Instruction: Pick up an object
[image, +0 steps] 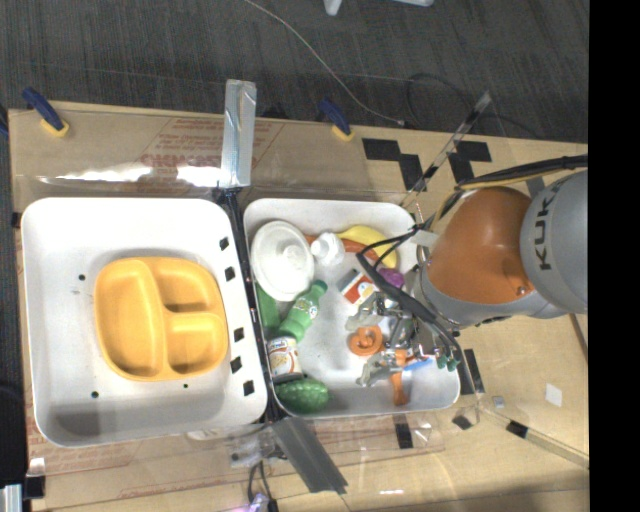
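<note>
A grey arm with an orange band reaches from the right over the right bin, its gripper low among cluttered items; its grip cannot be told. Beneath lies what may be an orange toy. The left bin holds a yellow divided tray.
</note>
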